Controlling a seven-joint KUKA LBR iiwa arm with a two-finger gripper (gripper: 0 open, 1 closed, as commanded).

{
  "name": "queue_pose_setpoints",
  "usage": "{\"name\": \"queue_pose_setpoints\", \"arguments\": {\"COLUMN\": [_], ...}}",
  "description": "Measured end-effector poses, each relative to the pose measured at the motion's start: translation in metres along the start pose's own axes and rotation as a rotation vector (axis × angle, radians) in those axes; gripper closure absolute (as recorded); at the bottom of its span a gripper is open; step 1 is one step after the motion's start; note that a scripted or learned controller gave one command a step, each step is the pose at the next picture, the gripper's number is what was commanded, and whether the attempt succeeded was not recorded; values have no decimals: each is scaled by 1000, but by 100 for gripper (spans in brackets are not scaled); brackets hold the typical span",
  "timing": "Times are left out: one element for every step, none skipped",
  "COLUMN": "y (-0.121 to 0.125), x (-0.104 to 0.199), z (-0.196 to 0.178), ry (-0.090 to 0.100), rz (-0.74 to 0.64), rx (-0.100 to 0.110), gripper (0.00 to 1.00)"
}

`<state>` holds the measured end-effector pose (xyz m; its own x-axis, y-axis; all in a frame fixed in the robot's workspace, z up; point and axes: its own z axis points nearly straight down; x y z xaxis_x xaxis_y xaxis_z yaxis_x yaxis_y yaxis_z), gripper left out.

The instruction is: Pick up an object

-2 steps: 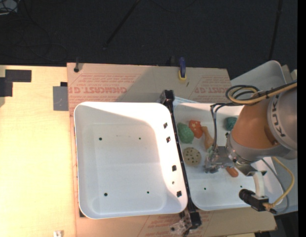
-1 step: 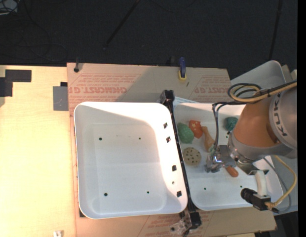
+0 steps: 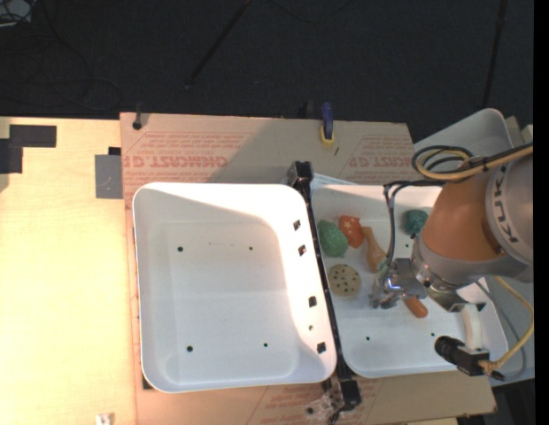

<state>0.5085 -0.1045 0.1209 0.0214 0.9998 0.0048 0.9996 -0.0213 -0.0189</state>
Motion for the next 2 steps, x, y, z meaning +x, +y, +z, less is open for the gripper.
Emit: {"name": "queue_pose_setpoints", "arguments": {"y": [-1, 57], "x": [-1, 64], "z": [-8, -70], "ry": [1, -3], "rz": [7, -29], "rx": [4, -23], "gripper": [100, 100]}}
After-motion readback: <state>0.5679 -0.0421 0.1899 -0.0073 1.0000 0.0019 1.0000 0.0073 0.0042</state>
